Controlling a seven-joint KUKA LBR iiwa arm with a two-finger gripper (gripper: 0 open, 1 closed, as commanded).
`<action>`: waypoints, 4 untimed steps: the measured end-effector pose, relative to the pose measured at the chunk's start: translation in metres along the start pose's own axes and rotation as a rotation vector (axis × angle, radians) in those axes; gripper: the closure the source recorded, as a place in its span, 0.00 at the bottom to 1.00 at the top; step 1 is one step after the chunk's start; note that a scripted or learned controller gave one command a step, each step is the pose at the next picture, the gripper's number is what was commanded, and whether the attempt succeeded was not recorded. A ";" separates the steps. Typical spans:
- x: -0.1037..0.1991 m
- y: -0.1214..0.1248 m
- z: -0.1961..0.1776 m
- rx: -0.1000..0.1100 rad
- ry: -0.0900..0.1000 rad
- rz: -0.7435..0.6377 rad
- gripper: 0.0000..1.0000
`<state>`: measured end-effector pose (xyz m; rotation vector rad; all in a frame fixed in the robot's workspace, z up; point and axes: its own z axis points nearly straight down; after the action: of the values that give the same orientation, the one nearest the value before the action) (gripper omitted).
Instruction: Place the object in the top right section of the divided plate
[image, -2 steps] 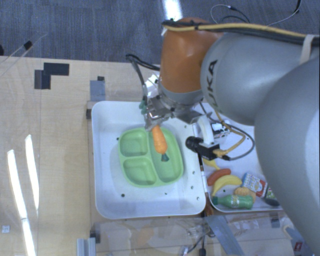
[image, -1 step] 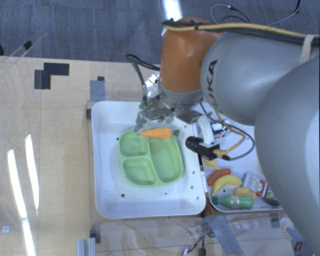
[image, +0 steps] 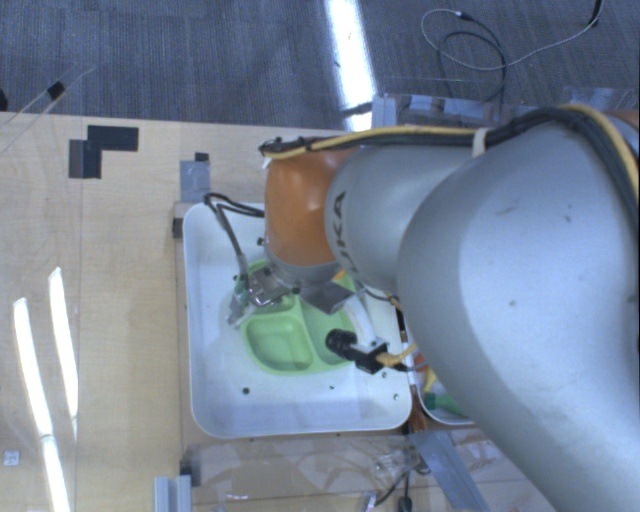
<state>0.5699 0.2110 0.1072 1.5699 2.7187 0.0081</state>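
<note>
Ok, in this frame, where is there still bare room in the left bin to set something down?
The shallow white left bin has bare floor along its left wall and in a strip along its near edge, both bordering the light green divided plate. The plate's near-left section looks bare too. It is crowded over the plate's far and right side, under the grey arm with the orange band.

A light green divided plate (image: 285, 345) is seen lying flat in the left white bin, near its middle. 1 rounded section is exposed at its lower left; the upper and right parts are covered. The object cannot be made out.
</note>
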 end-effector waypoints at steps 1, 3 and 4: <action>-0.040 0.070 -0.062 0.000 -0.003 0.336 0.00; -0.016 -0.082 0.010 0.000 -0.001 0.264 0.00; -0.036 -0.032 0.013 -0.007 0.012 0.806 0.00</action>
<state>0.5607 0.1640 0.0937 2.5176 1.8901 0.0278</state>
